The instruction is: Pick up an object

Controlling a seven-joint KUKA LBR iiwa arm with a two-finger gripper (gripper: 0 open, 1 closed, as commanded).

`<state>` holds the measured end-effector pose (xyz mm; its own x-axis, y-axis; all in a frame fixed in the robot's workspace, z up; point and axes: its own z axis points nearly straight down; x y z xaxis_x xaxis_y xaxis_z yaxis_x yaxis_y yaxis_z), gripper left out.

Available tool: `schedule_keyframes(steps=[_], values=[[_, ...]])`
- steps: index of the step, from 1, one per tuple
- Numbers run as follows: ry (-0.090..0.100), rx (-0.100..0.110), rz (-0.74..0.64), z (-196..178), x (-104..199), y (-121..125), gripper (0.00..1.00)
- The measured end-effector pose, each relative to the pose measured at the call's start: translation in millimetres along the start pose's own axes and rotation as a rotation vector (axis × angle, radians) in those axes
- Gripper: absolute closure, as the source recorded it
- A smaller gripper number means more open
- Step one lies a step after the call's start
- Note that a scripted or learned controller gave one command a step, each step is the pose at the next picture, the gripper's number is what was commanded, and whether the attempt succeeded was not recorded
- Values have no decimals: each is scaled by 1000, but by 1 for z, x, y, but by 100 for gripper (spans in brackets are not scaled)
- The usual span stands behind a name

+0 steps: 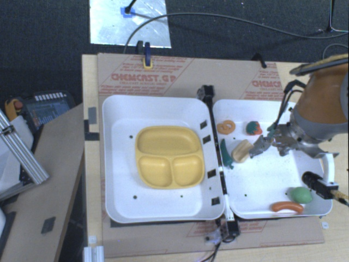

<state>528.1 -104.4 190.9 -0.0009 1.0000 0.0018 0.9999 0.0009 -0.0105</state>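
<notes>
The right white bin (262,187) holds several small objects. A beige oblong piece (240,151) lies near its left wall beside a dark green strip (224,157). Further back are an orange ring (226,127) and a green-and-red piece (253,127). At the front right sit a green rounded piece (300,195) and an orange-red sausage (287,207). My gripper (259,147) hangs low over the bin, its tip right beside the beige piece's right end. Nothing is seen held in it.
The left white bin (117,146) holds a yellow three-compartment tray (166,156). A black divider with clips (214,146) runs between the bins. The grey arm with its orange band (322,100) reaches in from the right, over the right bin's far corner.
</notes>
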Motion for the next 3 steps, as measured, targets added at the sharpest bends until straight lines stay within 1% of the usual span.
schedule_keyframes(steps=[1,2,3], values=[[-2,-12,-2,-5,0,3,0],[-1,-7,0,57,2,5,0],[-1,-8,0,109,2,5,0]])
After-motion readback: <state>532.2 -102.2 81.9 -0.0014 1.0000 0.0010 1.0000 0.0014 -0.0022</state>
